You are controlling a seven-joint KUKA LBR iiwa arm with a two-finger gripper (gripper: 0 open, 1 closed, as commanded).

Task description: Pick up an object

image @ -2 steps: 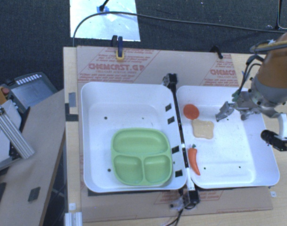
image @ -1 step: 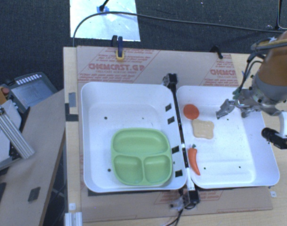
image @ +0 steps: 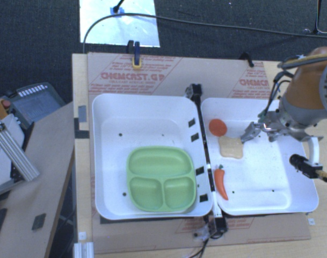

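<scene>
Robotics lab, cardboard-topped bench point(image: 152, 69), two white bins point(image: 107, 112), loose cables point(image: 99, 23), teach pendant point(image: 37, 104)

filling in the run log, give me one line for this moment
gripper over right white bin, nothing seen held | flat beige slice beside it | round red-orange piece | orange carrot | green divided tray in left bin

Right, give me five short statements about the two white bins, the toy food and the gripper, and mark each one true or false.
1. The green three-compartment plastic plate lies in the left white bin. True.
2. The round orange-red toy tomato sits on that plate. False: it lies in the right white bin.
3. The orange toy carrot lies near the right bin's left wall. True.
4. The gripper holds the pale beige flat toy. False: nothing shows between its fingers.
5. The carrot touches the tomato. False: they lie apart.
</scene>
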